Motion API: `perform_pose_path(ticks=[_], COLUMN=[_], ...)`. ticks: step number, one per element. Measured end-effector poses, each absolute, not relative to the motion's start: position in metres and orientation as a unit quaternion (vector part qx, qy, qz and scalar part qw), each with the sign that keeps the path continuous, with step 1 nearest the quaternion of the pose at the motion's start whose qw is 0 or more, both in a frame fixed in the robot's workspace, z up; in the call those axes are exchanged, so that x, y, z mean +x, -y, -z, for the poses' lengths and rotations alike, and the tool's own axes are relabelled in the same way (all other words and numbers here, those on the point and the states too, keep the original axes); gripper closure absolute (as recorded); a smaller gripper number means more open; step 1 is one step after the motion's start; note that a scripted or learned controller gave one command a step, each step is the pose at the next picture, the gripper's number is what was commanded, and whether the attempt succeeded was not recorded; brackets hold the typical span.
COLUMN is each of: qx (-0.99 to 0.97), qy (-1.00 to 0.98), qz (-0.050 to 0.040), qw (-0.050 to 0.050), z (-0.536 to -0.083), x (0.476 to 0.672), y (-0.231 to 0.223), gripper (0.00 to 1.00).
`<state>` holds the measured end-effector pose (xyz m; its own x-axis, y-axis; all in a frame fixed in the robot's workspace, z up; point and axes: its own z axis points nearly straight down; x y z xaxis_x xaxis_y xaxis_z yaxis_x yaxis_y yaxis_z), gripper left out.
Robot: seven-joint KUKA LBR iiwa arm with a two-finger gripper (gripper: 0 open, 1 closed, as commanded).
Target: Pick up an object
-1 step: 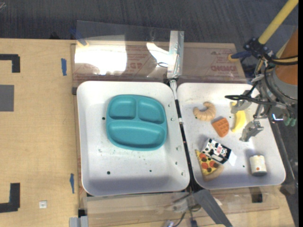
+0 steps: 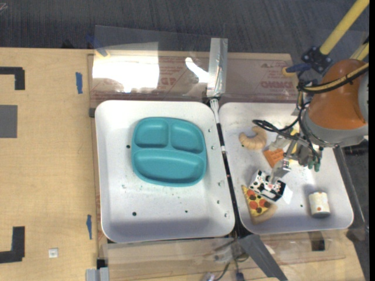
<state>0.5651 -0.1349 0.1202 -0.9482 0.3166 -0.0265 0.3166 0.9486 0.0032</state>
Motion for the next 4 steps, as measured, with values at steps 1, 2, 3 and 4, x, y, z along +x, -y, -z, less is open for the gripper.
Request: perform_pose_path(ticks=[1, 2, 3, 4], qx=[0.394, 0.393, 0.520, 0.379], qy=[-0.919, -0.919, -0.854, -0.925], qz=[-0.0017, -0.0017, -0.0027, -0.0006], qw=[0.006, 0.012, 0.004, 0.000], z=[-0.089, -0.103, -0.188, -0.185], x=[0.607, 0.611, 0.601, 0.512], y=[0.099, 0.100, 0.025, 0.001], gripper=[0.00, 1.00, 1.00, 1.00])
